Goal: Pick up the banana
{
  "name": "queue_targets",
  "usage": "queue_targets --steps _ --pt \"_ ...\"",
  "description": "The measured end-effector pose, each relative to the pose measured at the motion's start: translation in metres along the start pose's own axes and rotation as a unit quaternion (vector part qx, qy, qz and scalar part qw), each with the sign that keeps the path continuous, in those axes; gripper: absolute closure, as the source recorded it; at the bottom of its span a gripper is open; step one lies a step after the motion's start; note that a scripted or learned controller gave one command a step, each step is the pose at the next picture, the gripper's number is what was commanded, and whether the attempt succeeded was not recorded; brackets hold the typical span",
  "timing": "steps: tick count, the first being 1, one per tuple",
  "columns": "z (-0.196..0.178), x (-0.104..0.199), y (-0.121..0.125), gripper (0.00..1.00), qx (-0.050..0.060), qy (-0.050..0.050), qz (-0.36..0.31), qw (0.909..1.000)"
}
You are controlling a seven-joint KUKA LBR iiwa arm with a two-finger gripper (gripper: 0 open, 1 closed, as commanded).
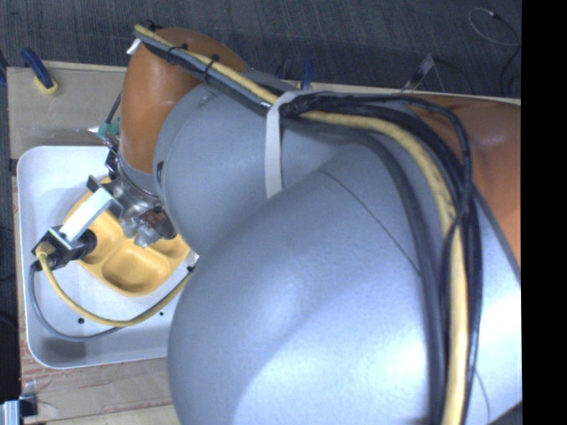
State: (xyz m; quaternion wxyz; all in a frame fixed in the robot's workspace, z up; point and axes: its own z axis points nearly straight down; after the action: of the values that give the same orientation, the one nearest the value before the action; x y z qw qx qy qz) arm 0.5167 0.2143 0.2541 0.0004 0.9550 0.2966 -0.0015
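**Dark floor behind a pale wooden bench**

Dark grey carpet [266, 11] fills the top, with a thin cable [493, 20] looped near the upper right corner. The light wooden bench [80, 91] carries blue clamps [37, 67] at its far left edge.

No legible text, label, brand, number or sign appears anywhere in the view. The grey arm casing [337, 264], its orange band [151, 96], the cable bundle [390, 122] strapped along it and the white bin [44, 326] wall below all present plain, unmarked surfaces at this resolution.
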Motion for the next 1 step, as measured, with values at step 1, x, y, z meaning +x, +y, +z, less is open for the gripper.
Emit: queue_targets --steps 1 --pt "-0.0089 0.0006 -0.0008 1.00 0.000 0.000 -0.003 1.0000"
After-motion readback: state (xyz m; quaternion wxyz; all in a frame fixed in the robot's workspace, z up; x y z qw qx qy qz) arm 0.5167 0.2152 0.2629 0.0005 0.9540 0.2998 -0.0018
